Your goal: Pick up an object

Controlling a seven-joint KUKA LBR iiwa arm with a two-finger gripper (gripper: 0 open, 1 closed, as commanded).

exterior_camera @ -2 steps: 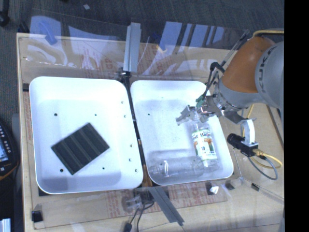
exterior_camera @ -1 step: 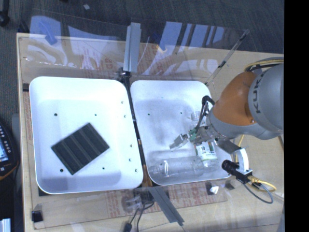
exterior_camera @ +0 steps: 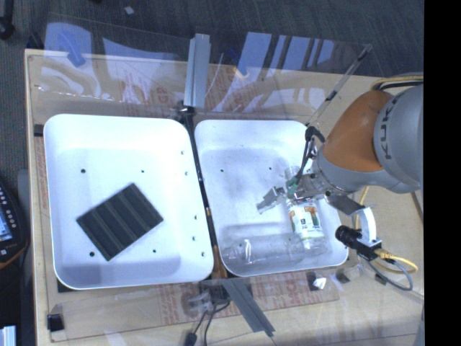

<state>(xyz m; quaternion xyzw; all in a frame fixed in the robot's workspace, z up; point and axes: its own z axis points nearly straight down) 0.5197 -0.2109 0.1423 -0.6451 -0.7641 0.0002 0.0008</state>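
Dark carpet surrounds a pale wooden table [exterior_camera: 108, 85] whose far edge carries a clear, glossy plastic screen [exterior_camera: 238, 63] with a grey metal post [exterior_camera: 196, 71] at its middle. Two shallow white bins with rounded corners sit side by side on the table, their inner rims touching. On the left bin [exterior_camera: 65, 143], a flat, dark, ribbed rectangular pad [exterior_camera: 119, 220] lies turned at a slant toward the bin's near left corner.

On the right bin [exterior_camera: 230, 143], a small white bottle with a printed label [exterior_camera: 307, 220] lies near the right rim, and a clear plastic bottle [exterior_camera: 270, 249] lies on its side along the near rim, just beside it. The grey arm [exterior_camera: 392, 143], with its orange band, leans in over the right edge of the table, and its gripper [exterior_camera: 281, 193] hangs low over the right bin, just beside the upper end of the white bottle; whether its jaws are parted or closed cannot be told. Cables and a small black fitting [exterior_camera: 356, 238] trail near the bin's near right corner.
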